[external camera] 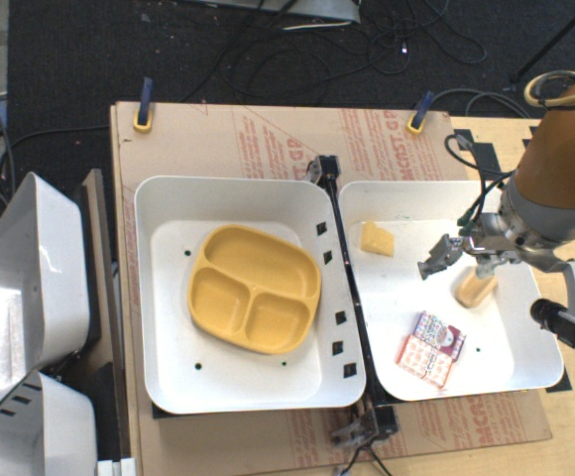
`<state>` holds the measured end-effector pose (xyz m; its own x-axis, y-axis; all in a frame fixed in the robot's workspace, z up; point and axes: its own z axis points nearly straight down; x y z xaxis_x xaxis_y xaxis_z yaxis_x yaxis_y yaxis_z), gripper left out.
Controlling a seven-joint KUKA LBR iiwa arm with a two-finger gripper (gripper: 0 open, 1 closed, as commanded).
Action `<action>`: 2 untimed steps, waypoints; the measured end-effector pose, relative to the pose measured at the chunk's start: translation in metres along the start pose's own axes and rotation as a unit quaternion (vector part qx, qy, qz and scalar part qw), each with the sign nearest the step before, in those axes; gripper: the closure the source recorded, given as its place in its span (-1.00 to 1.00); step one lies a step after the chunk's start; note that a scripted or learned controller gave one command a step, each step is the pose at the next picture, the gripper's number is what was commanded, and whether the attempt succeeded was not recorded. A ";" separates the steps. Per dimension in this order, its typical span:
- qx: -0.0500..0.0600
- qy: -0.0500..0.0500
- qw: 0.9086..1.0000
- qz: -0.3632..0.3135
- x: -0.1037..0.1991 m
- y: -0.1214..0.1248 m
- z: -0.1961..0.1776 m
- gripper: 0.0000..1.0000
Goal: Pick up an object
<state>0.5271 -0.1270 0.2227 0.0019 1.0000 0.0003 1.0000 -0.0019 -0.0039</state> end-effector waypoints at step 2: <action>0.001 0.001 1.000 0.001 -0.007 -0.019 0.111 -1.00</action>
<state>0.5081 -0.1342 0.1115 0.0035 1.0000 0.0013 1.0000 -0.0035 -0.0050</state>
